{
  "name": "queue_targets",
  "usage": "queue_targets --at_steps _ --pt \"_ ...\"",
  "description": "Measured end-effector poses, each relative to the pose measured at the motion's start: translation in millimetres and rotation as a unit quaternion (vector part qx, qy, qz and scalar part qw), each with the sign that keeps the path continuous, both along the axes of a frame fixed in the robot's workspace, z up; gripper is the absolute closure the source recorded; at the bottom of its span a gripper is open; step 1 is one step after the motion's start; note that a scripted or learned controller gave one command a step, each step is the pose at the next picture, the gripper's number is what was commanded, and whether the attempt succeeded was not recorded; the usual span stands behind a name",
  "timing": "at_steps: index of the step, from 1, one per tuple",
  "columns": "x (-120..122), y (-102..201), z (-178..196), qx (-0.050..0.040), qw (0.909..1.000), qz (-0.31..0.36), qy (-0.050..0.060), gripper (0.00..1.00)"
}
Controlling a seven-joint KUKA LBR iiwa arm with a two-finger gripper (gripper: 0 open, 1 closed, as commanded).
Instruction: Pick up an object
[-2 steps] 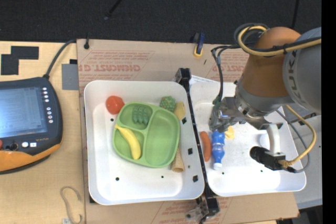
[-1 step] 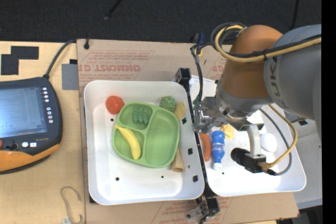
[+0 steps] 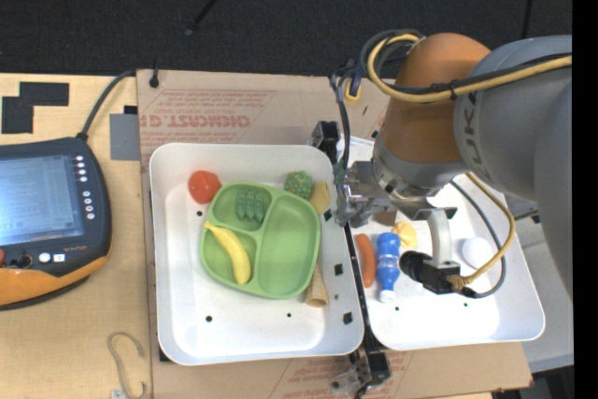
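Nearest me, the arm (image 3: 448,107) covers the gripper (image 3: 360,201) above the right bin (image 3: 505,313). Candidate objects, a blue bottle (image 3: 388,264) and orange carrot (image 3: 365,259), lie just below. I would descend vertically, centred on one item.

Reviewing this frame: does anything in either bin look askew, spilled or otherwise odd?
Nothing looks spilled or damaged. One mild oddity: a tan cone-shaped piece in the left bin lies wedged between the green divided plate and the bin wall. The banana sits neatly in the plate.
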State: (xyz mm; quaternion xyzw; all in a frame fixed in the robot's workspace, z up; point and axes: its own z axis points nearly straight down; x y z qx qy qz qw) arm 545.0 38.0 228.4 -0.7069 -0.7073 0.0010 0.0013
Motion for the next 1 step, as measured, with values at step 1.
queue_targets --at_steps 1 --pt "-5.4 0.6 6.2 0.0001 1.0000 0.000 0.000 1.00"
